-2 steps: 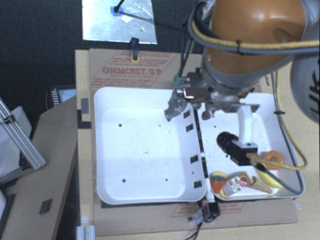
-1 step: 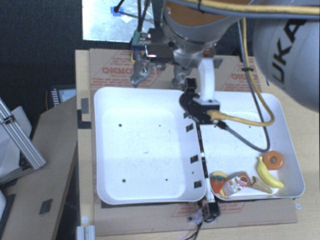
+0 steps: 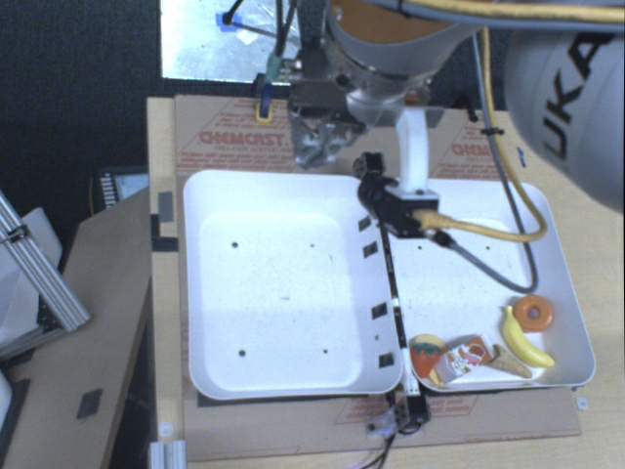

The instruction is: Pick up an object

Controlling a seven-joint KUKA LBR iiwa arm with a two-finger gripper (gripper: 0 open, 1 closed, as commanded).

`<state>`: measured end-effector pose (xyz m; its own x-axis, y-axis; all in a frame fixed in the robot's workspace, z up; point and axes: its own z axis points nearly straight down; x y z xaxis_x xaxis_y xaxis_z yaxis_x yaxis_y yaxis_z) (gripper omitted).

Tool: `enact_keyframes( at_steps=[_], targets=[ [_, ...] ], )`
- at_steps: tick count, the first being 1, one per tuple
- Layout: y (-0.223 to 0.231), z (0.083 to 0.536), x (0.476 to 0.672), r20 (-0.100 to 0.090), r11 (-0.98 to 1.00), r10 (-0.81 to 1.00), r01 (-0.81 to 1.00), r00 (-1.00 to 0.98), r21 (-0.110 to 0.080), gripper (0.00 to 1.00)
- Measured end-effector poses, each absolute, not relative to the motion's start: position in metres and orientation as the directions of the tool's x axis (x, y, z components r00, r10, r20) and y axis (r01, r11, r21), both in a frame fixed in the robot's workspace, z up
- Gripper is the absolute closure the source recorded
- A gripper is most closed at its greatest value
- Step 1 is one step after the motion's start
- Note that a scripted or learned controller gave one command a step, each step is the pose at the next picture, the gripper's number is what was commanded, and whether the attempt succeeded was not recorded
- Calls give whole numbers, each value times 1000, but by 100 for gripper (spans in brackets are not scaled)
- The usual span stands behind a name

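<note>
Camera view places the gripper (image 3: 317,145) above the far rim of the left bin (image 3: 269,281), over the cardboard sheet (image 3: 234,137). Whether it is open or closed cannot be told; its tip is blurred and partly masked by the wrist. Nothing is seen in its grasp. In the right bin (image 3: 479,262), near corner, lie a banana (image 3: 523,340), an orange ring (image 3: 533,312), a small packet (image 3: 463,358) and a tomato-like piece (image 3: 427,356). The arm's upper body is cut off by the frame top.

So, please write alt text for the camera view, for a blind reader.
A grey arm hangs over two white bins, its hand above the back edge of the left bin. The right bin holds a banana and other small items in its front corner.
</note>
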<state>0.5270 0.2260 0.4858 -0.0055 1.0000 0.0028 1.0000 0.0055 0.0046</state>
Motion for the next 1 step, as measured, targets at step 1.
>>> enact_keyframes(
  at_steps=[1],
  targets=[
    [184,322,514,-7,-3,1000,1000,3,-16,100]
  ],
)
